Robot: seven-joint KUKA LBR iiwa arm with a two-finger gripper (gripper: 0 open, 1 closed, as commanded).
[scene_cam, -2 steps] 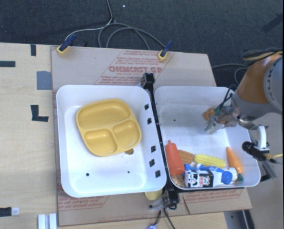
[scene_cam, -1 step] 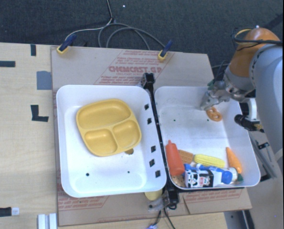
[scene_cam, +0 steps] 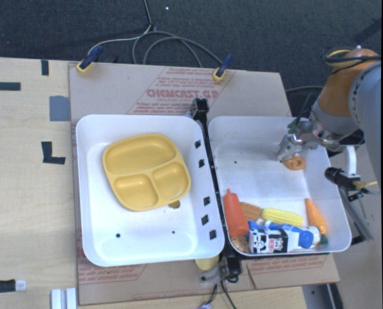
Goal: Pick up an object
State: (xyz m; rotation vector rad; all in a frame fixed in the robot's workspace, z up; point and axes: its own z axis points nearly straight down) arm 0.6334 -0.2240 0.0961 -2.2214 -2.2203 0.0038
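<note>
The tool (scene_cam: 294, 148), whose state I cannot tell, hangs just above a small round orange-brown object (scene_cam: 295, 163) in the right bin (scene_cam: 255, 131), probably light, stiff and smooth, best taken across its middle.

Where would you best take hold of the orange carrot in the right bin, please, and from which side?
Probably across the middle of the carrot, coming straight down from above. It lies flat and slim, tilted along the bin's right wall, with the corn cob close on its left, so the fingers should close across its narrow width, not its length.
</note>
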